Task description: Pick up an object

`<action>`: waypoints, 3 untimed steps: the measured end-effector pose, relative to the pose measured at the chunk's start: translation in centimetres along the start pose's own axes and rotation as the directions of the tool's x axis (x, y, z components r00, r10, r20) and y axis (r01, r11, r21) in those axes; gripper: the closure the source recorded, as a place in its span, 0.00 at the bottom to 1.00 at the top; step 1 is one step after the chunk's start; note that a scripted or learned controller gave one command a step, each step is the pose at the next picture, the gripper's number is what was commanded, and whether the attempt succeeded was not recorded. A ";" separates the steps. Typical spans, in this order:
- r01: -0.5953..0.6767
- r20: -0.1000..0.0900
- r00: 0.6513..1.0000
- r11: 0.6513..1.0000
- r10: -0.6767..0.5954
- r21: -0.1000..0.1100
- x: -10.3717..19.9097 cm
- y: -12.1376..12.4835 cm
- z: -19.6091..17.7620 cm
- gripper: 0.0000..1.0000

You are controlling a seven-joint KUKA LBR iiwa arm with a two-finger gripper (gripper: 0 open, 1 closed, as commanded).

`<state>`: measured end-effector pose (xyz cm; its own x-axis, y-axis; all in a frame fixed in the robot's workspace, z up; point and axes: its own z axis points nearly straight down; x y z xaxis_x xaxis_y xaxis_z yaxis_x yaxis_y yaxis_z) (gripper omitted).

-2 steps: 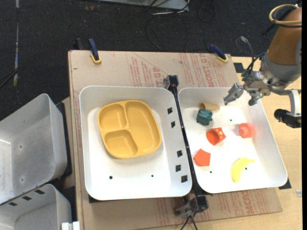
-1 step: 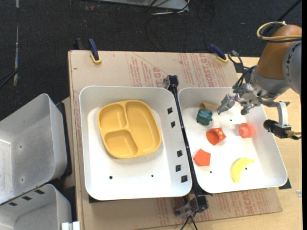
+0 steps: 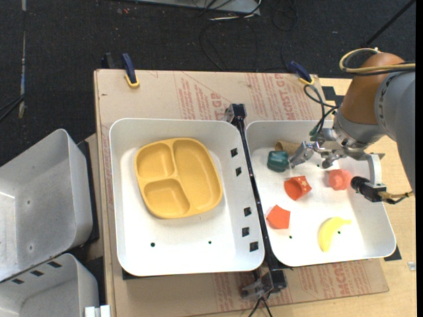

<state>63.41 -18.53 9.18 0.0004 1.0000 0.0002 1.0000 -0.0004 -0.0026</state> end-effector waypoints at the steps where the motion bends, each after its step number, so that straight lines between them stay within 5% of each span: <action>1: 0.002 0.002 1.000 1.000 -0.002 -0.006 0.0 0.2 -1.4 1.00; 3: 0.004 0.003 1.000 1.000 -0.004 -0.012 0.1 0.7 -12.2 1.00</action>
<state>64.13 -18.47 21.37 -0.0037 1.0000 -0.0029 1.0000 0.0038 0.0091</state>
